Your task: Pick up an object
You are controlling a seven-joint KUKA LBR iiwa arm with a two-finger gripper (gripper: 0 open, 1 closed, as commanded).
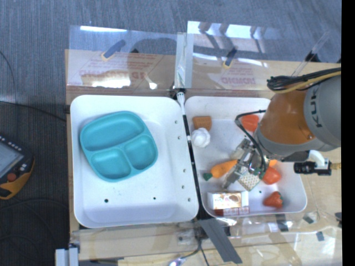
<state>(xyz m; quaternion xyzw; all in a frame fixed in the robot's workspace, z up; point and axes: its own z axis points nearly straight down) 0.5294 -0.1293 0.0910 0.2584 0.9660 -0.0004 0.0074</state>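
Gripper [246,168] hangs low in the right bin [288,204], finger state not discernible, poised beside the carrot [224,168], presumably the target, which lies loose on the bin floor among clutter.

Well left of the fingers: teal divided plate [118,144] lying in left white bin [83,204]; handheld pendant [12,169] further left.

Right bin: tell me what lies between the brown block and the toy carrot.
In the camera view, a white rounded object lies between the brown block and the toy carrot, close under the block, near the right bin's left wall.
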